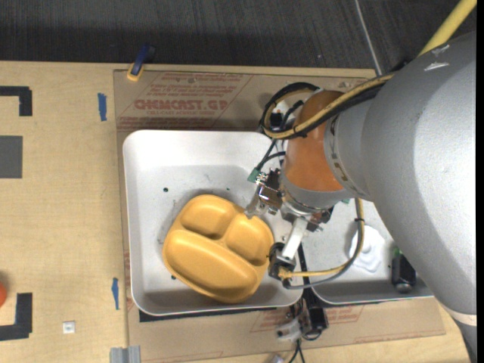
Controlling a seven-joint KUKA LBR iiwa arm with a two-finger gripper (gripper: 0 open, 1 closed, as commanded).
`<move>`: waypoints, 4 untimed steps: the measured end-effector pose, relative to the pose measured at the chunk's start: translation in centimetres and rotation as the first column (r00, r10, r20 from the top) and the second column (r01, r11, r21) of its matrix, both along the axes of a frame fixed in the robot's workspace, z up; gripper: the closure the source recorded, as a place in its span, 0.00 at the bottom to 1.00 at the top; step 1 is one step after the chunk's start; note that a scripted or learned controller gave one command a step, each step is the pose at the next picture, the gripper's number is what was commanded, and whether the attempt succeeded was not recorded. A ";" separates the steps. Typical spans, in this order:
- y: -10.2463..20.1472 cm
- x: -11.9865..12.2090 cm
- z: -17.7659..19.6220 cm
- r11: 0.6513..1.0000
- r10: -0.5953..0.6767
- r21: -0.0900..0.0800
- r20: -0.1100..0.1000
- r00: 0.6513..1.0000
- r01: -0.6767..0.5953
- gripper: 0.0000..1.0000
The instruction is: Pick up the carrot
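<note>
Two bins: the left bin (174,165) shows almost whole. The right bin (355,295) is largely covered by the arm, with just a strip of floor and its near rim showing.
Arm: the grey arm (431,172) comes in from the right, cut off by the frame's top and right edges. Its orange band (306,161) sits over the seam between the bins.
Gripper: the gripper (273,225) is low in the left bin, against the right side of the yellow lump. At this slant I cannot tell whether it is spread or closed.
Yellow lump: a big, glossy, lobed yellow object (218,246) fills the near half of the left bin. Its right edge is partly hidden by the gripper.
Carrot: I cannot tell where it lies.
Orange sliver: a small red-orange shape (2,295) is cut by the left edge, too little to identify.
Right bin contents: a dark small item (403,272) is half under the arm and unclear.
</note>
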State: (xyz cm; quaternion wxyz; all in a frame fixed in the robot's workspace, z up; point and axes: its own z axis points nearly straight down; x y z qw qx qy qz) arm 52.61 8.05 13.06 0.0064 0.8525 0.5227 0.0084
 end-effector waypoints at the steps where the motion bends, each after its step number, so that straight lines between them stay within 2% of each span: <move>1: 0.3 -0.1 -0.3 1.000 0.005 -0.003 0.012 1.000 -0.005 0.00; 2: 1.0 -1.1 -0.5 1.000 -0.004 -0.016 0.047 0.999 0.005 0.00; 4: 1.0 -1.2 -0.6 0.999 0.051 -0.018 0.042 0.998 -0.051 0.00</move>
